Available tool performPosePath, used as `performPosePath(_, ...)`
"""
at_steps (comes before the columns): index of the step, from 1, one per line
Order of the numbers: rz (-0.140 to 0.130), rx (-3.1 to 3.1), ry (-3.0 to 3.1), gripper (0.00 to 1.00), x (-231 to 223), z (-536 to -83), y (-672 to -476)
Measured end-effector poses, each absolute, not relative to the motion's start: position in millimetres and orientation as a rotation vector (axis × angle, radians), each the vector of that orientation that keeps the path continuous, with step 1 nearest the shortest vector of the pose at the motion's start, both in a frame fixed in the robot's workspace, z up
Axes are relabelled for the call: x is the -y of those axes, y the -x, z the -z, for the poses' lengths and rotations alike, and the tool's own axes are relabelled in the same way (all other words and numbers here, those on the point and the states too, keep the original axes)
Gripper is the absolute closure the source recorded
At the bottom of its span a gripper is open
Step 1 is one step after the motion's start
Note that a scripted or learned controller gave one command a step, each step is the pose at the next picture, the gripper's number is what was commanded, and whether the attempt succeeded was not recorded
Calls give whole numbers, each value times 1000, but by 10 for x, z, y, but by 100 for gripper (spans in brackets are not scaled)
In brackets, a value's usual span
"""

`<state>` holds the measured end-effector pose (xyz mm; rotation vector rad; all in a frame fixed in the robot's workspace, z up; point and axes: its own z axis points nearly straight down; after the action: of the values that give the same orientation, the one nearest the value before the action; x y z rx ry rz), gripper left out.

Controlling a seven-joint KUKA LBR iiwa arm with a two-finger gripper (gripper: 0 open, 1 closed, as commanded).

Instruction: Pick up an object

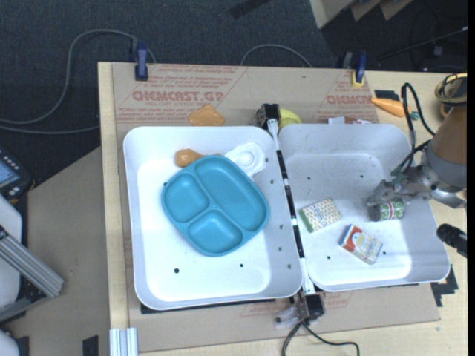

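In the right bin (349, 273), a small green can (391, 212) lies on its side near the right wall. My gripper (387, 196) reaches in from the right and sits low, right over the can and touching or nearly touching its top. A patterned flat packet (320, 215) lies left of the can. A red and white small box (361, 243) rests toward the front. The grey arm (445, 162) covers part of the bin's right rim.
The left bin (148, 265) holds a blue divided plate (215, 205), a small orange piece (187, 156) and a white cup-like item (247, 156). On the bench behind the bins lie an orange lump (206, 116), a yellow object (288, 117) and an orange tool (387, 106).
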<state>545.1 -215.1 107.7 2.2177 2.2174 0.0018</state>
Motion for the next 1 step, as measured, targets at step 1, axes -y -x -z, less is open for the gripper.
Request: performPosePath(1,-9,-2215,-2205,100,1665,-891,-5775)
